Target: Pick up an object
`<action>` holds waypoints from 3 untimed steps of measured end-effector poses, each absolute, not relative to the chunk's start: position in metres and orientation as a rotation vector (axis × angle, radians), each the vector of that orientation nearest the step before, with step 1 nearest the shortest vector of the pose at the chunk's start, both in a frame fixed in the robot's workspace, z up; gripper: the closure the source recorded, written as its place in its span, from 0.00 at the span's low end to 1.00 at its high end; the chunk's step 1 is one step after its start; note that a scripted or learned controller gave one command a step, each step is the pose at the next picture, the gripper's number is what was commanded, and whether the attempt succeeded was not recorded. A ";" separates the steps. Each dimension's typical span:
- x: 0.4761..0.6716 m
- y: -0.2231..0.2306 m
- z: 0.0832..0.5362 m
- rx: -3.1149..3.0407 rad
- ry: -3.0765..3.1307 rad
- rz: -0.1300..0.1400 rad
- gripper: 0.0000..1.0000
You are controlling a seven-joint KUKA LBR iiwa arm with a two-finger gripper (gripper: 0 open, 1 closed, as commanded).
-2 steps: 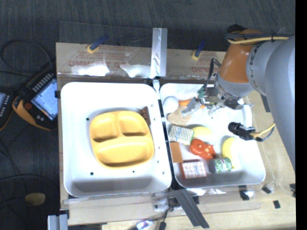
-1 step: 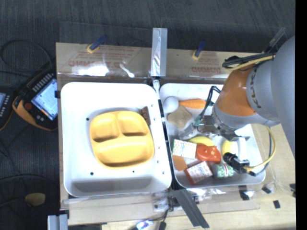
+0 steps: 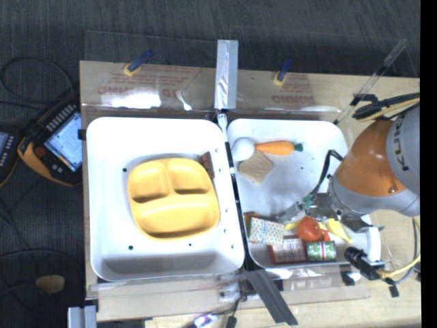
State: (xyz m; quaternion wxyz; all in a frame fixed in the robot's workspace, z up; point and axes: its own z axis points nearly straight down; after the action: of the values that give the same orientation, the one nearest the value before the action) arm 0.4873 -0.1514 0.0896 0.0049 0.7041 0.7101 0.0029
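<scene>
Red tomato (image 3: 311, 228) low in the right bin (image 3: 293, 178), near that bin's front wall, lying among other small goods. Gripper (image 3: 318, 210) just above the tomato and perhaps touching it; open or clenched, cannot tell, hidden under the wrist. No sign of the tomato being lifted or grasped. Grey arm with its orange band (image 3: 367, 164) up and to the right of the tomato, leaning over the bin's right rim. Yellow strip (image 3: 339, 230) right beside the tomato on its right. Green can (image 3: 321, 251) just below the tomato, lying on its side. Red-brown packet (image 3: 285, 252) below and left of the tomato, touching the can. Patterned box (image 3: 265, 230) to the tomato's left, near it. Tan bread slice (image 3: 257, 169) well above and left of the tomato. Orange carrot (image 3: 276, 147) farther up from the tomato, lying crosswise near the back wall. White egg (image 3: 242, 148) up and left of the tomato, just beside the carrot's blunt end. Yellow divided plate (image 3: 173, 197) far to the tomato's left, flat in the left bin (image 3: 99, 183). Handheld controller (image 3: 60, 146) farthest left of the tomato, off the bench on the dark floor.
</scene>
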 end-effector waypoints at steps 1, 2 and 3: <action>0.485 -0.161 0.091 2.089 2.344 0.004 0.00; 0.490 -0.168 0.089 2.462 1.948 0.021 0.00; 0.494 -0.199 0.153 2.047 2.389 -0.004 0.00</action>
State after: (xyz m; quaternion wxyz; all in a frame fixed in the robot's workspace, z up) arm 0.4945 -0.1993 0.1528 -0.0020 0.6507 0.7593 -0.0014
